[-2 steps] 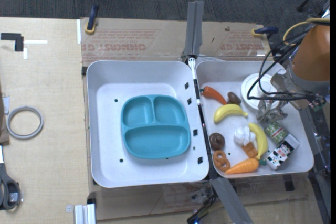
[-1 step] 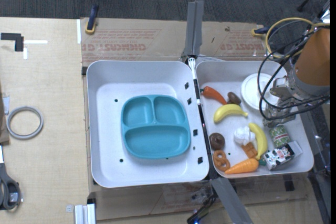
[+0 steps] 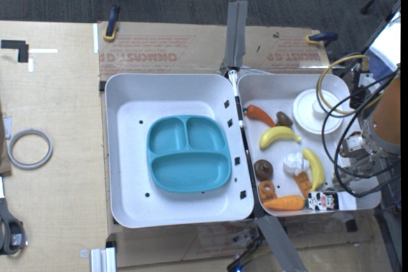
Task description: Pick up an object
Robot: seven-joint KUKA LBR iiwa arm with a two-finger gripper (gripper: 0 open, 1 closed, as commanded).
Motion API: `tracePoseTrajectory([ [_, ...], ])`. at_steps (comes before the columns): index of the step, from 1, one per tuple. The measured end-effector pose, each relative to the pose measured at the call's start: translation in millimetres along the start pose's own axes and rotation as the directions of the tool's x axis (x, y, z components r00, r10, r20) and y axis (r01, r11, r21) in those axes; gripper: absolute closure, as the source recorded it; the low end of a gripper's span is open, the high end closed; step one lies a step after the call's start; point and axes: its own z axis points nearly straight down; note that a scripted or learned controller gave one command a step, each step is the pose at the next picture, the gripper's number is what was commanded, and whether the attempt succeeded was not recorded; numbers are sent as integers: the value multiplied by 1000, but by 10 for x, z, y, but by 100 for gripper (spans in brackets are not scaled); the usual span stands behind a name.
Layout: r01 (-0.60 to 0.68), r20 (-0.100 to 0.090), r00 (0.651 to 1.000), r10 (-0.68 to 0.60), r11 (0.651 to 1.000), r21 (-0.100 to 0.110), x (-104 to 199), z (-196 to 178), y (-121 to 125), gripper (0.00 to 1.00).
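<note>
The right bin [image 3: 250,87] holds several toy foods: a red pepper [image 3: 259,113], two bananas [image 3: 279,135] [image 3: 313,167], a chocolate donut [image 3: 262,169], a pretzel ring [image 3: 266,190], a carrot [image 3: 284,202], a white lump [image 3: 293,162], a small black-and-white carton [image 3: 322,200] and a white dish [image 3: 315,110]. A teal divided plate [image 3: 189,153] lies in the left bin [image 3: 121,137]. The arm's orange band [image 3: 390,118] hangs over the right bin's right rim. My gripper [image 3: 356,151] sits among looping cables there, above the rim and right of the lower banana, with nothing visibly in it.
A grey tape roll [image 3: 29,148] and scissors [image 3: 9,236] lie on the bench at far left. Clamps [image 3: 111,23] [image 3: 322,38] pin cardboard behind the bins. A grey bar [image 3: 236,35] stands at the divider between the bins. Cables [image 3: 338,83] loop over the right bin's far corner.
</note>
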Motion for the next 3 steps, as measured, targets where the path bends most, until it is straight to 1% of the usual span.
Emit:
tracePoseTrajectory([
  [1,4,6,1000,-4,1000,-1,-41,6,-3,0],
  [2,92,1,996,-92,996,-1,-668,67,-80,0],
  [3,-80,0,997,80,997,1,-1302,64,-469,0],
])
